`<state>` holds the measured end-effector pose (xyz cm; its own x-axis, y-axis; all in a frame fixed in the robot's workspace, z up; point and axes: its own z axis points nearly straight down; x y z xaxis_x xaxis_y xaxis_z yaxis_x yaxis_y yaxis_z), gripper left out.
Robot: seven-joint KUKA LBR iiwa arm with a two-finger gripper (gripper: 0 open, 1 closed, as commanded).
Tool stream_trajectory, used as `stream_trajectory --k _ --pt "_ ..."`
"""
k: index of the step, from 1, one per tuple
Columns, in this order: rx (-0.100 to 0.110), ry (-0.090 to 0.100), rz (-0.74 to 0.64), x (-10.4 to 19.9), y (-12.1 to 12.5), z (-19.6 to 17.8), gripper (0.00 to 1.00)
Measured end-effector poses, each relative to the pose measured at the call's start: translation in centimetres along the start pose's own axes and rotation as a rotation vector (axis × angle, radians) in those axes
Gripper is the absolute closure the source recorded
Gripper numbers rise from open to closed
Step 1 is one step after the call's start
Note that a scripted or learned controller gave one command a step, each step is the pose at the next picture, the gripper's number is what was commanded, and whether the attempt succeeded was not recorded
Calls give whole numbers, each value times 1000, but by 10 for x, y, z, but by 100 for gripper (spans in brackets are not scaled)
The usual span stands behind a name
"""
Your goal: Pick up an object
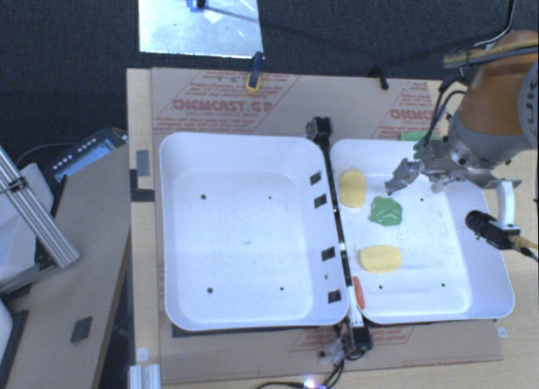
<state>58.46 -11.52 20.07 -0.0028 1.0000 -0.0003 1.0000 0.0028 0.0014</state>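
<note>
Caught the gripper parked low over the right bin, tip aimed down and leftwards at the crumpled green lump, right by its upper edge, maybe touching, maybe not. Couldn't tell from this slanted view whether open or closed, and saw nothing clamped in there, so wouldn't call anything picked up yet. Guessed the green lump as the target, purely for sitting nearest the tip, roughly mid-bin. Put the tilt of the wrist down to the reach from the right: orange band up over the bin's far corner, tip angled in so as to get down among the pieces without clipping the wall. Counted two other candidates in the same bin: a yellow piece up by the divider, near the green lump on its upper left, and a second yellow piece lower down, apart from both. Noticed a little orange bit tucked at the seam between the bins, below the black clips. Ignored the left bin next door. Worried mostly about the upper yellow piece getting nudged on the way in, about something that crumpled squashing or slipping instead of lifting, and about the black fitting hanging off the wrist, low over the bin's right side.
</note>
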Motion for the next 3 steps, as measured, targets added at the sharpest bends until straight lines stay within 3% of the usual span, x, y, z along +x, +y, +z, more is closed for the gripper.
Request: stream_trajectory --k 1,2,3 --pt "-2 5 -12 104 31 17 0" --pt "-1 4 -10 181 39 16 0" --pt "-2 2 -3 175 40 5 100"
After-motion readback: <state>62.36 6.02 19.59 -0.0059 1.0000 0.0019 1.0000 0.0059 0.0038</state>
